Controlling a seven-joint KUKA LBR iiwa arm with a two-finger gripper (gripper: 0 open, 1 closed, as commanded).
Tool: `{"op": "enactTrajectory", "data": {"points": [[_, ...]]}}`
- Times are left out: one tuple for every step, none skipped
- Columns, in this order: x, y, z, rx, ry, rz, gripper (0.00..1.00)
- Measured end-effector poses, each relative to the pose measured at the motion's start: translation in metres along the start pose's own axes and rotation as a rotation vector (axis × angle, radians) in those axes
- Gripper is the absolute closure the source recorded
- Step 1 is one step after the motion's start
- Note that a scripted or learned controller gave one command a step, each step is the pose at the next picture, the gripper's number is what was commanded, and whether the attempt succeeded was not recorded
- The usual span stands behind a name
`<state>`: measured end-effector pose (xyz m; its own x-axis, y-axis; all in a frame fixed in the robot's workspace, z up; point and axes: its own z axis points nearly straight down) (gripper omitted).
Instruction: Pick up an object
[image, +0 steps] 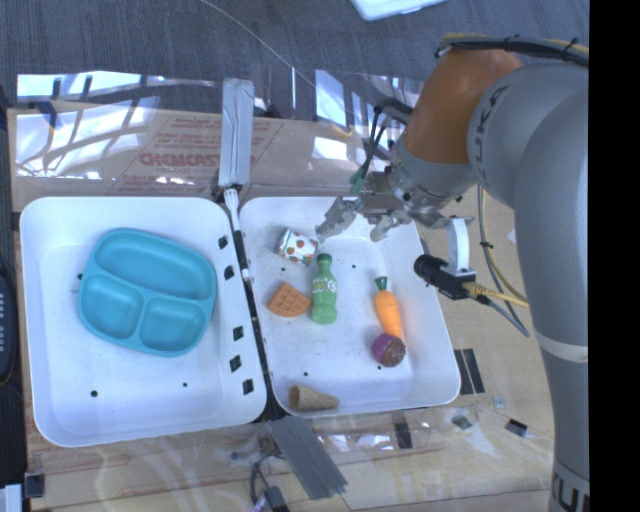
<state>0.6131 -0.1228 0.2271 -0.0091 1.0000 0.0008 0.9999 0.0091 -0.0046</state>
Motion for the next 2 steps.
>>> {"op": "enactTrajectory", "data": {"points": [[-0.013, -0.046, 0.127, -0.01, -0.003, 0.002, 0.0], [-0.012, -0.044, 0.116, -0.013, -0.001, -0.005, 1.0]]}}
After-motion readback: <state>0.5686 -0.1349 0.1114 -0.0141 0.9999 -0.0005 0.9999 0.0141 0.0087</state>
